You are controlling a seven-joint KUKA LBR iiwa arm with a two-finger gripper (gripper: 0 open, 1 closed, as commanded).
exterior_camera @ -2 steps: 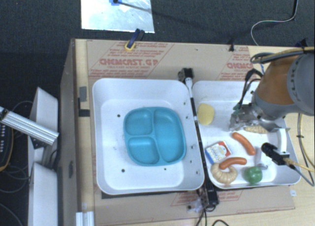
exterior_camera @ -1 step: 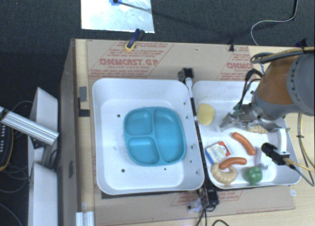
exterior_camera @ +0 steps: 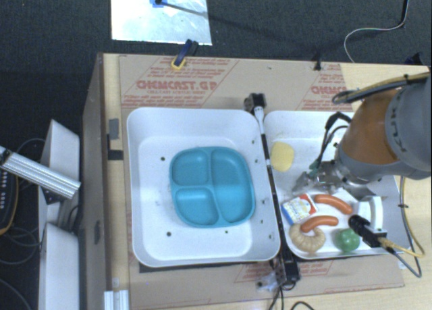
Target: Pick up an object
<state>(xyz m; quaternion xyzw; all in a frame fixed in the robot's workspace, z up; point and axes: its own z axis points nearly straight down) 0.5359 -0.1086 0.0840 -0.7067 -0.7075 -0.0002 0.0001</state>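
The right bin [exterior_camera: 304,123] holds several items. A pale yellow rounded piece [exterior_camera: 282,155] lies at its left side. Toward the front lie a small white, blue and red packet [exterior_camera: 295,209], two orange-red sausages [exterior_camera: 333,202] [exterior_camera: 318,222], a beige ring [exterior_camera: 307,239] and a green ball [exterior_camera: 347,239]. My gripper [exterior_camera: 316,178] hangs low over the middle of this bin, just above the packet and the upper sausage and right of the yellow piece. Nothing shows held in it.
The left bin [exterior_camera: 145,167] carries a blue divided plate [exterior_camera: 212,186] in its middle. A narrow wall separates the two bins. My grey and orange arm [exterior_camera: 378,133] covers the right bin's far right part. A small yellow and blue object [exterior_camera: 182,55] lies on the bench behind the bins.
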